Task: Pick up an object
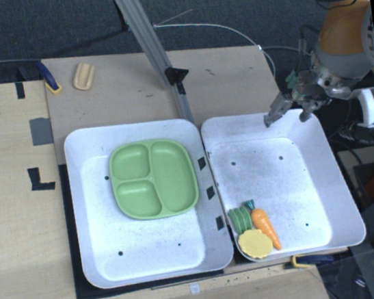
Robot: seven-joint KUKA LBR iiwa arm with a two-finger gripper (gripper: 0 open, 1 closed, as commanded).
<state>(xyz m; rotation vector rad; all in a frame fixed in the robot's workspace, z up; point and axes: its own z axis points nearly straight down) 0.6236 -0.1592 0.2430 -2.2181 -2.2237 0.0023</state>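
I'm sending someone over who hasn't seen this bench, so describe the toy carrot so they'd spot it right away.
Start at the right-hand white bin and go to its near left corner, where small toy foods cluster. The carrot is the orange tapered piece, with a green ridged piece on its left and a pale yellow disc touching it in front.

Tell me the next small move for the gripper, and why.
Probably travel toward the near-left corner of the right bin. The gripper hangs open over that bin's far rim, nothing between its fingers, while the toy carrot and yellow piece lie in that corner.
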